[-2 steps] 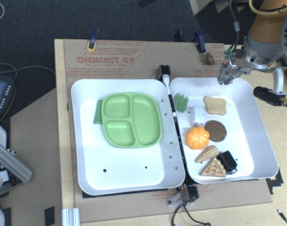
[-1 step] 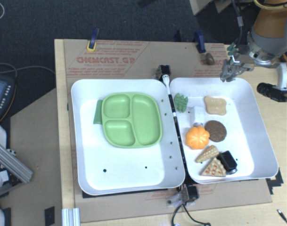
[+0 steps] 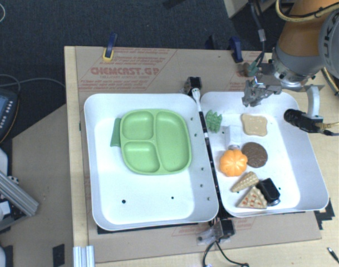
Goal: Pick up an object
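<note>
The right bin (image 3: 308,166) holds several toy foods: a tan toast slice (image 3: 254,125), a brown cookie (image 3: 254,154), an orange pumpkin (image 3: 233,163), a green leafy piece (image 3: 214,120), a waffle cone wedge (image 3: 244,181), a pizza slice (image 3: 252,199) and a black block (image 3: 268,190). My gripper (image 3: 251,98) hangs over the bin's far edge, just above and behind the toast. Nothing shows between its fingers. The arm's orange band (image 3: 308,15) rises to the upper right.
The left bin (image 3: 102,193) holds a green divided plate (image 3: 155,141). A black cylindrical part (image 3: 303,120) juts over the right bin's right side. Clamps (image 3: 108,48) stand at the board's far edge. Cables lie at the front.
</note>
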Controlling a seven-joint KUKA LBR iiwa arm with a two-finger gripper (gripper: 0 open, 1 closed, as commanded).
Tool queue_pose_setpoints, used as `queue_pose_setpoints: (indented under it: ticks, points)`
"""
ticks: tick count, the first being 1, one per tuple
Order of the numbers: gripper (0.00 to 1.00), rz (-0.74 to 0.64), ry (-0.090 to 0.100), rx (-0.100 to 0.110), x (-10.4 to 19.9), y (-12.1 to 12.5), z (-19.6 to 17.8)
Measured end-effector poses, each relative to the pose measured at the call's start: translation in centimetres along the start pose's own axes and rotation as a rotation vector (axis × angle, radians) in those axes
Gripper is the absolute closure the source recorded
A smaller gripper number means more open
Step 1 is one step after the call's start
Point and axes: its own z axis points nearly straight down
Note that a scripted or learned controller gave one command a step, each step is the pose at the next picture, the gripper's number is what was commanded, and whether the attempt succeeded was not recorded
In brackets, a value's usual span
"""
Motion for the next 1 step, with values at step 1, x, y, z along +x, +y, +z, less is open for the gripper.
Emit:
queue_pose_setpoints:
  ticks: [1]
  points:
    - [1.00, -0.003, 0.001, -0.001, 5.44, -1.39, -1.14]
